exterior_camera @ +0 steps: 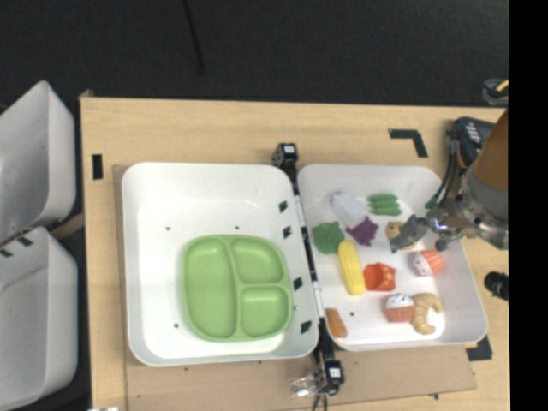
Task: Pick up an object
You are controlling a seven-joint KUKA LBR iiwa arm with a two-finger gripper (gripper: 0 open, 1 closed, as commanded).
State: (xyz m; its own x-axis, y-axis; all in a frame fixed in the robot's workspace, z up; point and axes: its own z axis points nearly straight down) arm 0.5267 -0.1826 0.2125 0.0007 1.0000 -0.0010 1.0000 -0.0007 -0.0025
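The right bin [454, 319] holds several toy foods: a green pea pod [384, 203], a purple piece [364, 230], a green leafy piece [326, 236], a yellow corn cob [349, 266], a red item [379, 276], a cake slice [396, 307] and a croissant [425, 311]. An orange-and-white piece [425, 262] lies near the bin's right side. My gripper [426, 236] hangs low over the right part of this bin, just above that piece, open, with nothing between its fingers. A small tan item [393, 228] sits just left of the left finger [406, 235].
The left bin [154, 195] holds a green divided plate [237, 288]. A pale clear item [347, 204] and a brown piece [336, 322] also lie in the right bin. The arm [488, 169] crosses the right bin's far right corner.
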